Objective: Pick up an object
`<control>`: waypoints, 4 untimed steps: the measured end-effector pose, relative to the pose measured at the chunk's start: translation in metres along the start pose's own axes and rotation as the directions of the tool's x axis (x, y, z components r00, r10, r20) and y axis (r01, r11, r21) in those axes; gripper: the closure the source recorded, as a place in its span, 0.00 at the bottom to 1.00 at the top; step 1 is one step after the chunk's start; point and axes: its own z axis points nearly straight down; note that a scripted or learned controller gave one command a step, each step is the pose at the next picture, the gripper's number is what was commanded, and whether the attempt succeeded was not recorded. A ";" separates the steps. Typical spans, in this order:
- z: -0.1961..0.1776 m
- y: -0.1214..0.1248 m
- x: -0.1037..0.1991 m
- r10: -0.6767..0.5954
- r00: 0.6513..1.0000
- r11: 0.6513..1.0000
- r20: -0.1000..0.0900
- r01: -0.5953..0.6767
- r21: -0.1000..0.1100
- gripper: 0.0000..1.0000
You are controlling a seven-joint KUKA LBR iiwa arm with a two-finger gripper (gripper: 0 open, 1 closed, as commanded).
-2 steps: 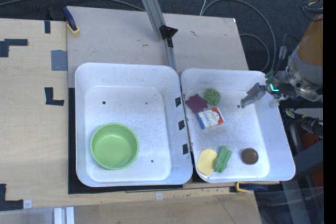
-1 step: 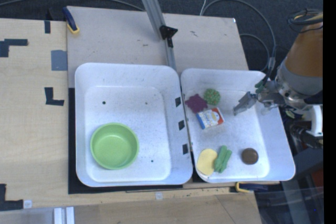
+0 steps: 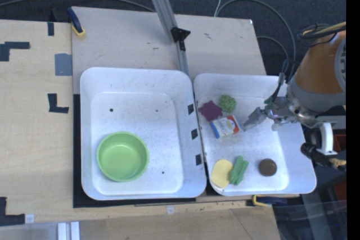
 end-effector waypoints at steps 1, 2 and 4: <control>0.056 -0.009 -0.006 0.001 1.000 1.000 -0.001 -0.001 0.002 0.00; 0.043 -0.008 -0.005 -0.001 1.000 1.000 -0.001 0.001 -0.003 1.00; -0.062 -0.005 -0.003 -0.001 1.000 1.000 0.002 0.001 -0.012 1.00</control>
